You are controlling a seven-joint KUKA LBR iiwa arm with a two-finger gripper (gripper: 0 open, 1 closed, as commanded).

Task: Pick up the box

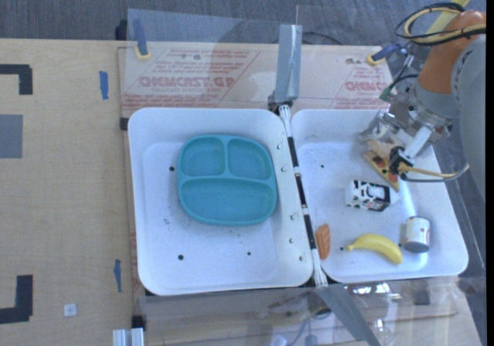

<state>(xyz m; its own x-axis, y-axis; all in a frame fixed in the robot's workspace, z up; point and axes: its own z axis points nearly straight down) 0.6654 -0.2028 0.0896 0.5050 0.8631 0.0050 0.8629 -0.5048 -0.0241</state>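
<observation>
Right bin (455,259): box (367,195), banana (376,247), can (416,234), small orange item (323,239) by the divider. Left bin (147,259): teal tray (228,180), three compartments.

Box near mid-bin, black-and-white cow-patch print, lying flat. Long axis roughly left-right in the camera view, tilted slightly. Print on it too small to read.

Gripper (386,153) over the bin's far right part, hanging above and to the right of the box, near but apart from it. Something brownish and red at the tips; cannot tell what it is, nor whether it is clamped. Grip state: cannot tell.

Box lies down-left from the gripper, towards the near rim and the divider. Likely move: short shift that way, then descent, closing across the short axis. Banana and can further towards the near rim, apart from the box, so approach looks unobstructed.

Writing: red lettering on the clear panels (201,74) behind the bins, reads something like "CHEMCAST GP", mirrored or inverted; not fully legible.
</observation>
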